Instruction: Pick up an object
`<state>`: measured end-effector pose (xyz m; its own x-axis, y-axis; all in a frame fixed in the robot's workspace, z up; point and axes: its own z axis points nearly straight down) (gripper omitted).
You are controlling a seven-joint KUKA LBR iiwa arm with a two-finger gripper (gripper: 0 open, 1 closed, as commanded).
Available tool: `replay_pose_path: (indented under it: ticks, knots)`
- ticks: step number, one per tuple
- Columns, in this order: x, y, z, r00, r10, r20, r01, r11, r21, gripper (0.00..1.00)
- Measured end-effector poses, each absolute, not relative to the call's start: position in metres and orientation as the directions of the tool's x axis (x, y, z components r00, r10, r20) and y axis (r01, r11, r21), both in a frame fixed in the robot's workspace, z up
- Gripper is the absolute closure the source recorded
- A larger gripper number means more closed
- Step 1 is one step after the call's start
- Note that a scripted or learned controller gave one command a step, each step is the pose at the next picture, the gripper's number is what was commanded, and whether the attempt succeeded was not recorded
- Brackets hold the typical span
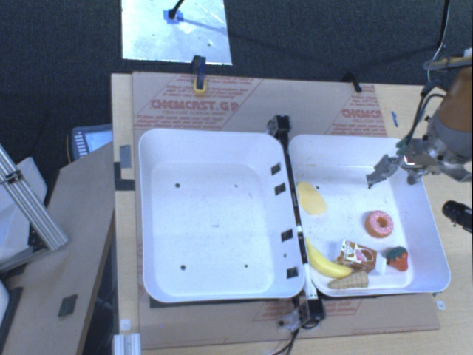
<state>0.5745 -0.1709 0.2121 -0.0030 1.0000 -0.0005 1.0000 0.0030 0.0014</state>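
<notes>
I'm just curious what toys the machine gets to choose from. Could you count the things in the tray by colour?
Yellow: 2, the pale oval piece and the banana
Pink: 1, the doughnut
Red: 1, the strawberry
Tan: 1, the cone
Brown and white: 1, the small carton
Total: 6
</notes>
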Motion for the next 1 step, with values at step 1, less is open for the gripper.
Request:
replay_pose_path:
  ticks: [1]
  knots:
    - [0.558,-0.1907,0.0785,0.002,1.0,0.001,1.0,-0.002,-0.004,0.0]
